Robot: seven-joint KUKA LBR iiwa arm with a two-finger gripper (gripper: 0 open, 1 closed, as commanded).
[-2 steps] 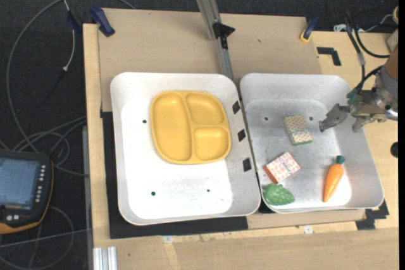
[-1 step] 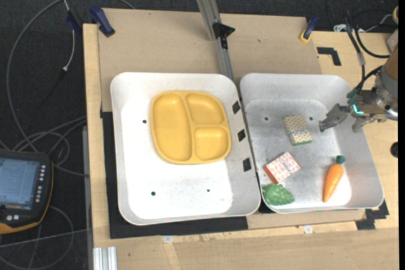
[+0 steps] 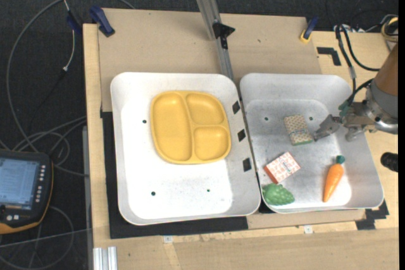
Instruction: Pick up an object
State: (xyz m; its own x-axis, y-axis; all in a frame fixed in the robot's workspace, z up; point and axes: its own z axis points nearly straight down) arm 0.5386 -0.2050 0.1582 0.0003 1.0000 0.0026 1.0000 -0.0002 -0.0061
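Your bench is carrying two white bins: the left bin is holding a yellow divided plate, the right bin a patterned sponge lying just left of your gripper, whose fingers are spreading open, gripping nothing.

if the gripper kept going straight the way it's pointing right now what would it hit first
Probably the small speckled block. The gripper points toward the picture's left, low over the right bin, and that block lies just ahead of its tip. Height is hard to judge from above, so it might pass over.
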